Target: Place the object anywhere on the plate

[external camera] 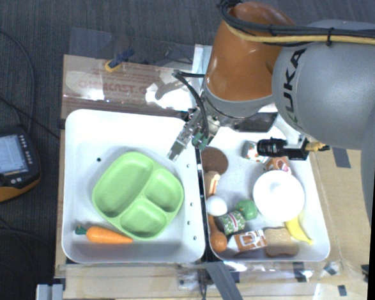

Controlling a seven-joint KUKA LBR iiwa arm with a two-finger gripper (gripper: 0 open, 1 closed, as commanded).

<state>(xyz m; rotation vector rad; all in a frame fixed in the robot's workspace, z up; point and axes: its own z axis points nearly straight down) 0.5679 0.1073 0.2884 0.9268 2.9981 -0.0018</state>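
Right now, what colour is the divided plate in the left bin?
Light green; the plate shows clearly in the camera view.

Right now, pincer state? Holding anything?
Pincer: above the divider between the two bins; open or shut cannot be told, and nothing is seen held in it.

The arm (327, 79) takes up the upper right of the frame: a broad, smooth grey shell with rounded contours, bearing large black letters of the KUKA name on its left flank. To the left of it sits a glossy orange band (242, 54), bulbous and wide, with a grey ring beneath. Thin black and yellow cables (279, 32) loop over the top of the orange section and run along the grey casing. Below the ring hangs the small gripper (187, 140), metallic with a touch of green, slim and pale at its lower end.
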